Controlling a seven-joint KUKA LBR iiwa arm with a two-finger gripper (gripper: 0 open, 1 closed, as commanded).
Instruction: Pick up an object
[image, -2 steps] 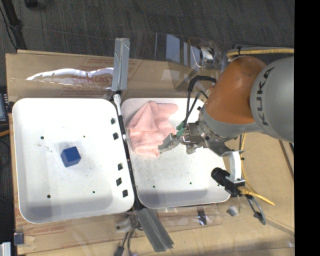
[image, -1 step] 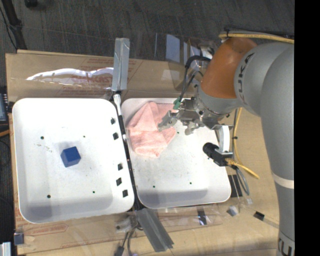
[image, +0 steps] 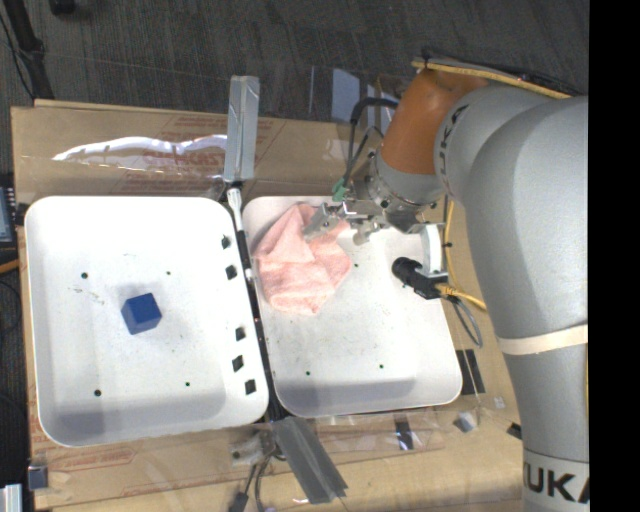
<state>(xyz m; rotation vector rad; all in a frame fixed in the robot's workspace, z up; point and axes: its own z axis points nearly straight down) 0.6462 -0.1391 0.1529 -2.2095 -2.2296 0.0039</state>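
My gripper low over the pink cloth's top right edge, finger state unclear, cloth in right bin, 1 blue cube well left of cloth

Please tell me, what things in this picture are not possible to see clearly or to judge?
- Pincer, camera view: its tips lie against the pink cloth; too small and blurred to judge a grip.
- Pink cloth: its upper right corner is covered by the pincer.
- Right bin: its right rim is hidden behind the grey arm.
- Blue cube in the left bin: too small to judge its surface or material.
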